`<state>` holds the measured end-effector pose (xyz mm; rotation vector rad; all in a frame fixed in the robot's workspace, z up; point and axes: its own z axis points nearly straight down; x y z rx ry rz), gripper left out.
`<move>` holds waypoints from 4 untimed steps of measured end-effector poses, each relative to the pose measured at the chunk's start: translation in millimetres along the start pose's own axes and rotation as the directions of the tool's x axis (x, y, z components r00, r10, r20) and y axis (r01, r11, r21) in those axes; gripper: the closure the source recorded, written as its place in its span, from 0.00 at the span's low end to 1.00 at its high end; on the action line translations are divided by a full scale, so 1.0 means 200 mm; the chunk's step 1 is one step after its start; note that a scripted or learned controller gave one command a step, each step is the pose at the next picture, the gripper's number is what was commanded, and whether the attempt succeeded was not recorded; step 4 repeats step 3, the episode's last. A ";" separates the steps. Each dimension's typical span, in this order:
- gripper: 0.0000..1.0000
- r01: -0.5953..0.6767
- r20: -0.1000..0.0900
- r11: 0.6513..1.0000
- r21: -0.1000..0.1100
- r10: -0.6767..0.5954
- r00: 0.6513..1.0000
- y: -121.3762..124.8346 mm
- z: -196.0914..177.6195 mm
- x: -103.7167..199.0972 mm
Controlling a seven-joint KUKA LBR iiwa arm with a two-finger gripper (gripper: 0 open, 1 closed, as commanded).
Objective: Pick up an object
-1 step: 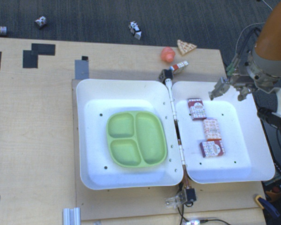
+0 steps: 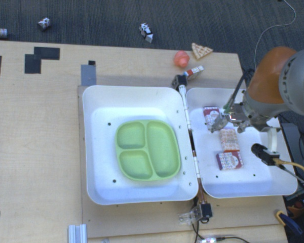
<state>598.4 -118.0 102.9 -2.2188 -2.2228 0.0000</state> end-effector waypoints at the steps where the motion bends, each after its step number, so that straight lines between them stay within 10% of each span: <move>1: 0.00 -0.001 0.002 1.000 -0.010 0.001 1.000 -0.19 0.08 0.14; 2: 1.00 0.000 0.002 1.000 -0.015 0.000 1.000 -0.18 0.02 0.14; 3: 1.00 0.003 0.000 1.000 -0.004 -0.003 1.000 -0.51 -0.41 0.38; 4: 1.00 0.003 0.000 1.000 -0.004 -0.003 1.000 -0.51 -0.41 0.38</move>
